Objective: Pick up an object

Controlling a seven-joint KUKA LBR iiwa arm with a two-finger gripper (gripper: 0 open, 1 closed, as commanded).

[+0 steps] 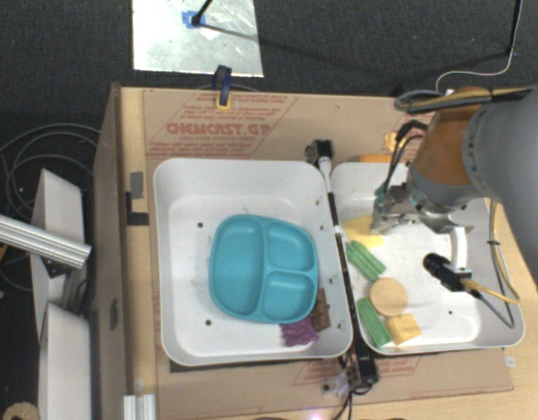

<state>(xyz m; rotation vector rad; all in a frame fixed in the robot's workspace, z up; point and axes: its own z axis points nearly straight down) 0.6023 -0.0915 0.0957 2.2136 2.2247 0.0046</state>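
Camera view, right bin: you find the gripper (pixel 387 215) low inside the right bin (pixel 452 326), near that bin's upper left corner and close to the wall shared with the left bin. The arm (pixel 500 143) enters from the right, its orange band (pixel 443 151) just above the wrist. You cannot tell from this angle whether the gripper is wide, narrow or holding anything, because the wrist body covers its tip.

The nearest object is a flat yellow piece (pixel 358 227). It lies on the bin floor just beside the gripper, on its left, against the dividing wall. Whether the two touch cannot be told.

Below the yellow piece you see a green stick (pixel 366 259) lying at a slant. Further down is a round tan disc (pixel 389 296), then a yellow block (pixel 403 328) touching the disc's lower edge. A second green stick (pixel 372 320) lies just left of the block, along the wall. An orange item (pixel 373 157) sits at the bin's far rim.

Camera view, left bin: the left bin (pixel 185 199) holds a teal divided plate (pixel 264 269) near its centre. A purple item (pixel 296 332) and a brown item (pixel 321 311) lie at the plate's lower right edge, well apart from the gripper.

Both bins rest on a cardboard sheet (pixel 216 125).
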